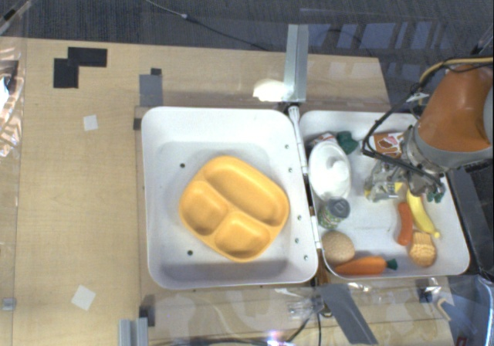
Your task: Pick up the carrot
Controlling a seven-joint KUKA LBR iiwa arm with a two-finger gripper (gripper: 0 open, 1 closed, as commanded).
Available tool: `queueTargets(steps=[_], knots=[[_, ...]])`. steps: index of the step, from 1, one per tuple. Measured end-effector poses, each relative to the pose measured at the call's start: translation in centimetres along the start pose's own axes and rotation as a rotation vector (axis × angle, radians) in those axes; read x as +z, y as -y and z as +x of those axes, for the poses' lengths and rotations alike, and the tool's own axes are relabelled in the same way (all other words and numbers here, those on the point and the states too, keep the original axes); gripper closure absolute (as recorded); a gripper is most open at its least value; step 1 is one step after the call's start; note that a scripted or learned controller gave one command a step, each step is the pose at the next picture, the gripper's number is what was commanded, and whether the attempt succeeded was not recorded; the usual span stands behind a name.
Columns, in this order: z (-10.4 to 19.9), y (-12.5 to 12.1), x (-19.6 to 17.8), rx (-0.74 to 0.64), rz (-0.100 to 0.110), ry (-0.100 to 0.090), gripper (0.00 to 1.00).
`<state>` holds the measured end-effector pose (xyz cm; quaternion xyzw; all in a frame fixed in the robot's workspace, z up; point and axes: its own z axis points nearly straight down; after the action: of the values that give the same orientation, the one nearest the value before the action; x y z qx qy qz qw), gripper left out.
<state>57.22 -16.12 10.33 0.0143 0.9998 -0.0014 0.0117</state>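
Right bin, near edge: the shallow white right bin (463, 259) holds the orange plastic carrot with a green stem end (361, 266), lying flat along the near wall, its tip toward the divider
Beside the carrot: a round tan bun-like ball (337, 246) touches its upper left; a ridged tan biscuit-shaped piece (421, 249) sits in the near right corner
Right bin, middle: a small orange-red sausage-shaped piece (404, 224) and a yellow banana (421, 213) lie side by side; a grey-lidded jar (334, 212) stands by the divider
Right bin, far: a white domed bowl-like object (329, 167), with a red-and-green packet (332, 139) behind it
Left bin: the shallow white left bin (162, 259) carries a yellow three-compartment plastic plate (234, 206), with bare floor all round it
Open room: a strip of bin floor lies bare just above the carrot
Claw: the claw (401, 182) hangs over the far middle of the right bin, well apart from the carrot; whether its fingers are spread or pressed together cannot be told
Table: the tan wooden table (69, 205) extends left of the bins
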Motion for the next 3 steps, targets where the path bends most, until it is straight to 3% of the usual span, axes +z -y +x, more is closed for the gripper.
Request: queueTargets(steps=[1,2,3], knots=[[-4.9,4.5,-15.6,-0.108,0.004,0.001,1.0],[7.6,3.2,-6.8,0.0,-0.003,-0.023,1.0],[7.9,4.1,-10.9,0.378,0.003,-0.012,1.0]])
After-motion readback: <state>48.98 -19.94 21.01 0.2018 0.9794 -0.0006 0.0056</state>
